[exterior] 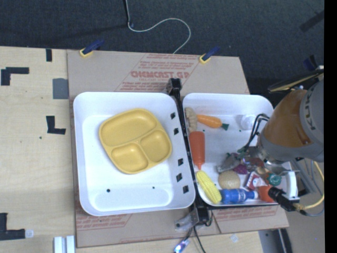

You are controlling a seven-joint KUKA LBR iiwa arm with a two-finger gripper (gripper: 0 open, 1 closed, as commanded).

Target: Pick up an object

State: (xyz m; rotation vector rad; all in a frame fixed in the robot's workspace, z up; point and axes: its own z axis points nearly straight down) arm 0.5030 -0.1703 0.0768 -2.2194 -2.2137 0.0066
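The right bin (221, 96) holds several toy foods. A carrot (209, 122) lies near its far wall and a red sausage (197, 148) along its left wall. A corn cob (208, 187), a potato (229, 180) and a blue bottle (236, 196) crowd the near corner. My gripper (235, 161) is low in this bin, just above the potato and beside a purple item (241, 168). The wrist hides what is under it. I see nothing lifted.
A yellow divided plate (136, 140) lies in the left bin (126, 199). A white object (244, 122) sits at the far right of the right bin. Red packets (254, 181) and a teal piece (275, 179) lie under the arm.
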